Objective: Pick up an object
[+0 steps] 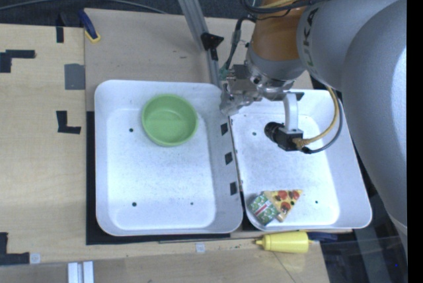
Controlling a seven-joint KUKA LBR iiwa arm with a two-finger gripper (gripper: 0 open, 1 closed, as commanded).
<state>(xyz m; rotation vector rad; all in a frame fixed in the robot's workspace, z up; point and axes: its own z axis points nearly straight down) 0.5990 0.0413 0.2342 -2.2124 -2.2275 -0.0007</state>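
A green bowl [170,119] stands upright in the left bin [112,209], towards its back. A small colourful packet [272,203] lies flat in the front left corner of the right bin [330,169]. My gripper [232,100] hangs low over the back left corner of the right bin, close to the wall between the two bins. It is well apart from the packet and to the right of the bowl. The grey wrist and orange band [284,17] above it hide its tip.
A yellow squeeze bottle [285,242] lies on the bench just outside the right bin's front rim. A black cable fitting [283,136] with a yellow cable dangles from the wrist over the right bin. A grey pole [188,4] slants up behind the bins.
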